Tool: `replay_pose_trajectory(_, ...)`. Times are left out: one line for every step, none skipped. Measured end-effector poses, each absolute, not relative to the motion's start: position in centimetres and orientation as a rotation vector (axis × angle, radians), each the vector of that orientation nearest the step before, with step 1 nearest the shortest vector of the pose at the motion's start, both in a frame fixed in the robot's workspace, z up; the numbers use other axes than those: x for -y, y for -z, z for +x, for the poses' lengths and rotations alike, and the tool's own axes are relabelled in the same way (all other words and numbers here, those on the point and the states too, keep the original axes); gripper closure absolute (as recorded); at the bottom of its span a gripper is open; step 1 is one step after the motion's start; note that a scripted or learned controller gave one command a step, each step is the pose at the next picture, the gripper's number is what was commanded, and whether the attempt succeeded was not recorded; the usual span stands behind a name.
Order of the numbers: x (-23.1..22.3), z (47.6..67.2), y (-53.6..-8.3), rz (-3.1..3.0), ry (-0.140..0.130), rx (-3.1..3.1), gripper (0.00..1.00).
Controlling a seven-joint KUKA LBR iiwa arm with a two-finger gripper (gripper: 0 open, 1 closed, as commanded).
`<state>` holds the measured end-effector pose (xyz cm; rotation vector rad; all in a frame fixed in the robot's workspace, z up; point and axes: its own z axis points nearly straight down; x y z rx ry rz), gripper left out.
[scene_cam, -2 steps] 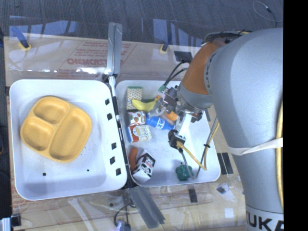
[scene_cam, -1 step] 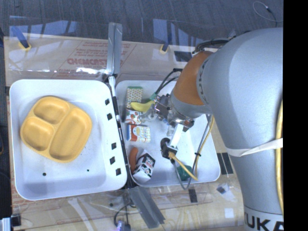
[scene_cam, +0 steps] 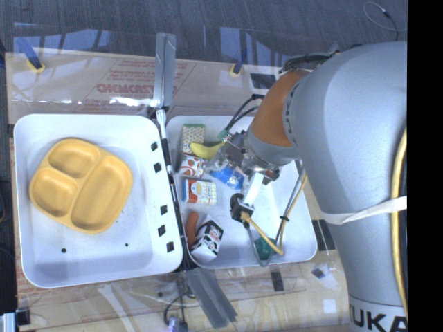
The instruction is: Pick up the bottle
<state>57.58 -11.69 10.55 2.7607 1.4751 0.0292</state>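
Observation:
In the right bin [scene_cam: 299, 244], a blue and clear object that looks like the bottle [scene_cam: 227, 178] lies near the middle, partly hidden under the arm. My gripper [scene_cam: 226, 156] is low in the bin just above and behind it, next to a yellow banana [scene_cam: 203, 149]. The wrist covers most of the gripper.
The right bin also holds a green box [scene_cam: 193, 133], a red carton [scene_cam: 190, 166], a white and orange carton [scene_cam: 202, 192], a sausage [scene_cam: 192, 227], a black-and-white milk carton [scene_cam: 208, 239] and a green object [scene_cam: 263, 250]. A yellow divided plate [scene_cam: 79, 184] lies in the left bin [scene_cam: 41, 265].

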Motion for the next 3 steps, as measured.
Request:
replay_pose_trajectory(11.7, 57.7, -11.6, 2.757, -0.031, -1.480, 1.00)
replay_pose_trajectory(7.9, 58.5, -22.7, 2.948, 0.004, -1.097, 1.00)
replay_pose_trajectory(7.9, 58.5, -22.7, 2.948, 0.006, -1.098, 0.00)
